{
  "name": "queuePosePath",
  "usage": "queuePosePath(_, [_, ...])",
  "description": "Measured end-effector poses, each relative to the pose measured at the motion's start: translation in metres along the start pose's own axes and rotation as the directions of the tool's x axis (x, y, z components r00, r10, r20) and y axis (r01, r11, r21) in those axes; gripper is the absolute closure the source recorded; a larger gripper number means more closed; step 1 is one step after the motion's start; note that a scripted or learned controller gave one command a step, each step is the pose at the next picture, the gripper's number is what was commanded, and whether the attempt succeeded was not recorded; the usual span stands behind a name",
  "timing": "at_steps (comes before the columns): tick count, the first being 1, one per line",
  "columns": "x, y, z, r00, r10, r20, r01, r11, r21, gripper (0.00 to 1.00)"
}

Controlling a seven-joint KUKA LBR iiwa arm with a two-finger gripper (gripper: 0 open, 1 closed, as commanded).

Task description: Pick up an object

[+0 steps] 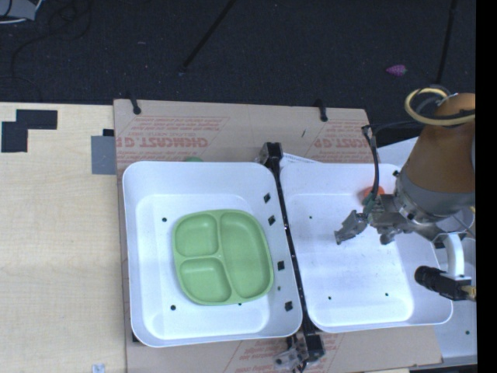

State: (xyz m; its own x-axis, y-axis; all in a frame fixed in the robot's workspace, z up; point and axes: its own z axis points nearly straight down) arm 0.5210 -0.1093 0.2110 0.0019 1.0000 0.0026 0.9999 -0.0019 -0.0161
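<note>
orange object (366, 194) just behind tool (351, 229)

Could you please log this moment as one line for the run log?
gripper: over right bin, nothing seen held | green plate: in left bin | orange item: right bin, by arm

Two white bins sit side by side on cardboard (233, 134) over the pale wood surface (54, 239). The left bin (144, 200) and right bin (365, 305) touch along a black clipped seam (283, 239). Behind lies dark carpet (233, 37) with cables.
</note>
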Motion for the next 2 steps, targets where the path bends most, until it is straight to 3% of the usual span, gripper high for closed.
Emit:
queuePosePath(1, [0.000,0.002,-0.007,1.000,-0.002,0.001,0.002,1.000,-0.012,0.00])
queuePosePath(2, [0.009,0.008,0.047,1.000,-0.001,0.001,0.001,1.000,-0.009,0.00])
